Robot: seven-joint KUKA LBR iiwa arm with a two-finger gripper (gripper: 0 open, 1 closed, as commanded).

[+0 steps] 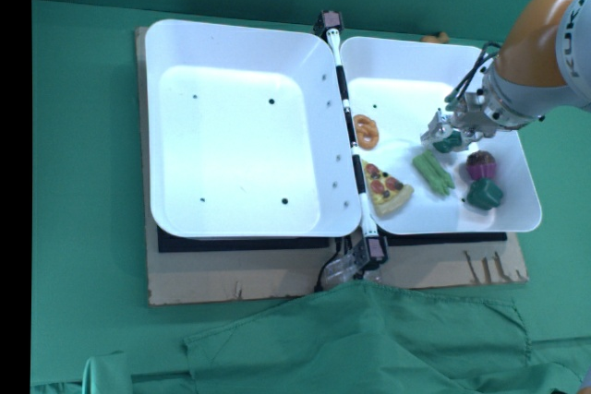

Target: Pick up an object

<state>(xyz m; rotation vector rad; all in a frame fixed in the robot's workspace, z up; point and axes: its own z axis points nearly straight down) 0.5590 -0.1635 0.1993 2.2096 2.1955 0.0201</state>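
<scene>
My gripper [445,134] hangs over the right bin [406,97], near its middle right. A small dark green object [449,143] sits between its fingertips, and the fingers are shut on it. Just below it lies a light green bean bundle [432,173]. A purple and maroon cupcake-like toy [480,165] and a dark green pepper [484,194] rest to the right of the bundle. An orange pretzel [367,132] and a pizza slice [386,187] lie along the bin's left wall.
The left bin [240,51] stands beside the right one, with a black and white divider rail [349,125] between them. Both rest on a cardboard sheet [231,277]. Crumpled green cloth [369,337] lies at the front.
</scene>
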